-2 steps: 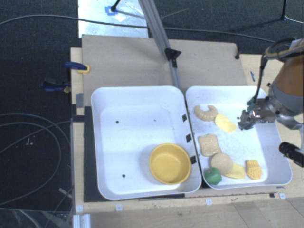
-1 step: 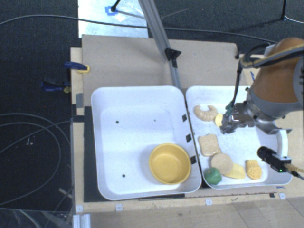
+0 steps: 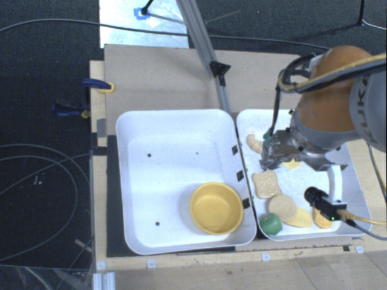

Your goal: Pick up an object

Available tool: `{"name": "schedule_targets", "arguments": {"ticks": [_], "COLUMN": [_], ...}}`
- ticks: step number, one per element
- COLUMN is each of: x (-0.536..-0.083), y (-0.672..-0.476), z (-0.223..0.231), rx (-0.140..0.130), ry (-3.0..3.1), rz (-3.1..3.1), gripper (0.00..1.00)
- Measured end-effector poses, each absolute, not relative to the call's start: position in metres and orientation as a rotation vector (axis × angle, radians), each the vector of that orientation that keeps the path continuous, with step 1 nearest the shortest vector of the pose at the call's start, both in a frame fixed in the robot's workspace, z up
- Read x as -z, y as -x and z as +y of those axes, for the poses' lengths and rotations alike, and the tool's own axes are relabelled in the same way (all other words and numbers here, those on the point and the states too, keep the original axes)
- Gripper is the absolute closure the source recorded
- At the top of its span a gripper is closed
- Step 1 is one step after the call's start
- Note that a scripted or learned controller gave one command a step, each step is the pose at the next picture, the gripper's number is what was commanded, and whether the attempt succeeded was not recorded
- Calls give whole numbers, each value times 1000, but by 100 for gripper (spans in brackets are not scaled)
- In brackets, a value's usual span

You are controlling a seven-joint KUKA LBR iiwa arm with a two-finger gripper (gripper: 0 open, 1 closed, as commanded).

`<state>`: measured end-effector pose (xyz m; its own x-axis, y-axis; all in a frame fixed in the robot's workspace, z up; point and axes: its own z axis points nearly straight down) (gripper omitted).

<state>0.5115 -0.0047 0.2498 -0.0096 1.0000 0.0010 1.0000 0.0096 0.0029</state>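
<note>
Fingers (image 3: 270,156) low in right bin (image 3: 351,189), spread unclear, beside flat toast slice (image 3: 265,184), round yellow bowl (image 3: 216,208) in left bin (image 3: 145,144)

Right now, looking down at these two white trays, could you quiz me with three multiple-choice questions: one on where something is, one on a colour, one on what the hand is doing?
1. Where is the bowl?
A. left tray
B. right tray
C. on the bench

2. What colour is the small ball at the right tray's near corner?
A. red
B. green
C. blue

3. Where is the hand?
A. over the bowl
B. outside both trays
C. low over the right tray's food pieces

Answers:
1 A, it sits in the left tray's near right corner.
2 B, it is plainly green.
3 C, it hangs just above the toast-shaped piece.
</note>
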Motion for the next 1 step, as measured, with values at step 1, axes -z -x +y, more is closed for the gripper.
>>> {"name": "schedule_targets", "arguments": {"ticks": [1], "x": [-242], "y": [-517], "z": [55], "rx": [-3], "ry": [-2209], "rz": [2234], "gripper": [100]}}
